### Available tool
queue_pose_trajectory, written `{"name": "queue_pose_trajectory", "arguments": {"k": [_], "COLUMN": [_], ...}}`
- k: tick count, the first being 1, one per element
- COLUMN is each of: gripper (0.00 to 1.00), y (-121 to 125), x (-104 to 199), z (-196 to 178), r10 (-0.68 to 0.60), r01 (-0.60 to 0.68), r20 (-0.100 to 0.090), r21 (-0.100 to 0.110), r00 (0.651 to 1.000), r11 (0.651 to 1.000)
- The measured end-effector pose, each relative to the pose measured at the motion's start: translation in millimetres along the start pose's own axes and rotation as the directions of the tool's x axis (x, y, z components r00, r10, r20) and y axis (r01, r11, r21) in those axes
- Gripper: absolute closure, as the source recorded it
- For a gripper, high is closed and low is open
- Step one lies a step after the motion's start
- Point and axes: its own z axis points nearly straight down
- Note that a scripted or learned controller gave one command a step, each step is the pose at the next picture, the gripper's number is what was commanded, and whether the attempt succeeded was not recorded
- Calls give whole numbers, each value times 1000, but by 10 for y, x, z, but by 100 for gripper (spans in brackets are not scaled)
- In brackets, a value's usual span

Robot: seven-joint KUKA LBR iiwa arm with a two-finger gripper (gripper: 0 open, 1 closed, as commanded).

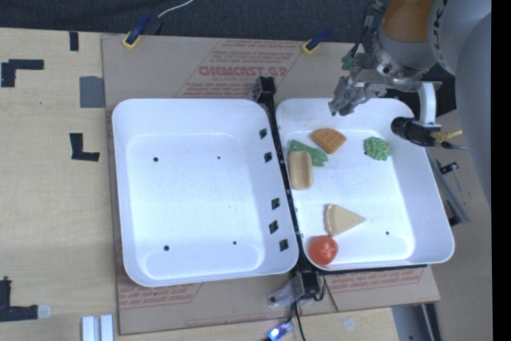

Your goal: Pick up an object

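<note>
Cardboard lay under the right bin (415, 196), where the claw (345, 104), whose state could not be told, might be misaligned with the orange wafer (328, 140) and miss it.

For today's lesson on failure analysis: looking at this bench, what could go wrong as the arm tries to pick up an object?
1. The gripper hangs over the right bin's far rim, so a straight descent might strike the rim.
2. The orange waffle piece, green leafy piece and bread stick lie crowded together; a grab there could catch two or push one aside.
3. The tomato sits against the near wall, leaving little room.
</note>
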Motion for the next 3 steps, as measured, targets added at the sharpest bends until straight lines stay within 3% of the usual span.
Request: {"name": "queue_pose_trajectory", "arguments": {"k": [1,2,3], "gripper": [0,0,100], "y": [-1,120,105], "x": [17,-336,-329], "z": [9,1343,1313], "r10": [-2,-1,-2], "r01": [2,1,2], "r20": [0,1,0], "r21": [1,-1,8], "r00": [1000,1000,1000], "r11": [1000,1000,1000]}}
